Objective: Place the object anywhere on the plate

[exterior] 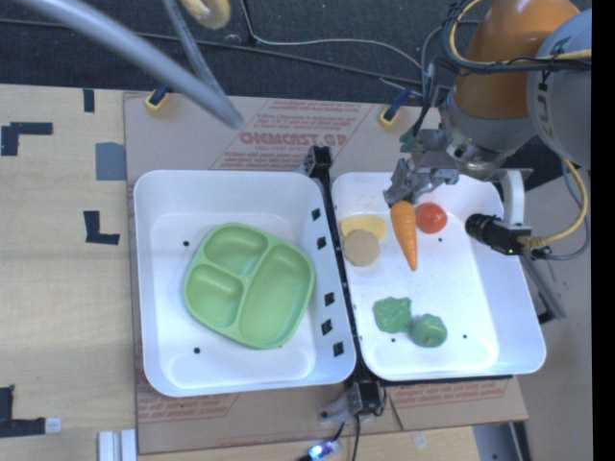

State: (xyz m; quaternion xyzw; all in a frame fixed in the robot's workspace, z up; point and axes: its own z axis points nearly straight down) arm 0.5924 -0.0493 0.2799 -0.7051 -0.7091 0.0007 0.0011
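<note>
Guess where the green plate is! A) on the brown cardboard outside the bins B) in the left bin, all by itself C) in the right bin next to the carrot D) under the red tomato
B: the green divided plate lies alone in the left bin, while the carrot and tomato sit in the right bin.

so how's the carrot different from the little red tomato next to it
The carrot is orange, long and tapered, pointing down the right bin; the tomato is red, round and far shorter. The carrot's top sits right under the pincer, while the tomato lies off to its side. Both are small toy foods in the same bin, not on the green plate.
</note>
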